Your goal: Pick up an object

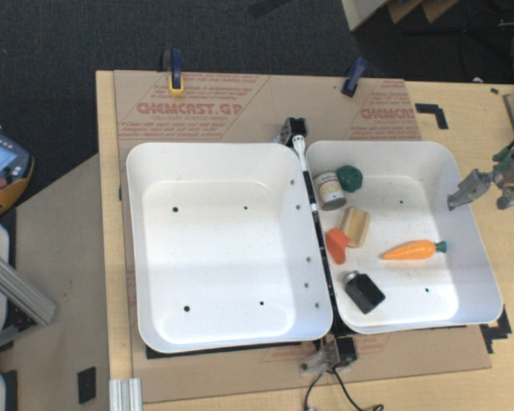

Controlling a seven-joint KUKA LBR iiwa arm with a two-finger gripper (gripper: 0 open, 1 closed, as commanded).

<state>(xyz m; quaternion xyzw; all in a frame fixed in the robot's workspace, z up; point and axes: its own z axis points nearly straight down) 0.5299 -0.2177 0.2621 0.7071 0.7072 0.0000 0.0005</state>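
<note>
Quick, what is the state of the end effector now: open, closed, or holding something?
End effector: at the right edge of the right bin, above its rim, with nothing seen in it; open or closed cannot be told.

Two bins side by side on the bench, left bin, right bin holding a can, ball, block, wedge, carrot, box, tool at its right rim.
</note>
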